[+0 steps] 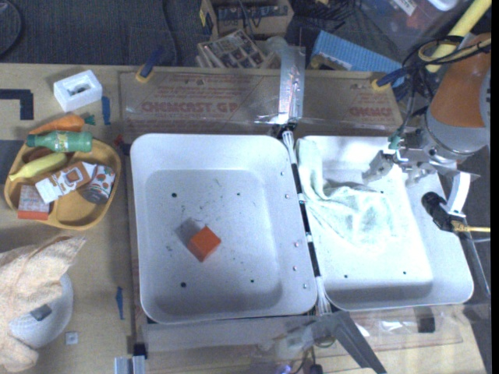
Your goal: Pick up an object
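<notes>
One small orange block (pixel 205 243), matte and cube-shaped, lies left of centre in the left bin (pixel 156 162), a smooth white tray. One crumpled pale cloth (pixel 347 209) lies in the right bin (pixel 444 279). The gripper (pixel 387 162) hangs at the upper right over that bin's upper edge; I cannot tell its opening.

Block (pixel 205 243) sat in left bin (pixel 156 162); cloth (pixel 351 209) lay in right bin (pixel 437 279). Gripper (pixel 390 162) hung over right bin's far edge.
</notes>
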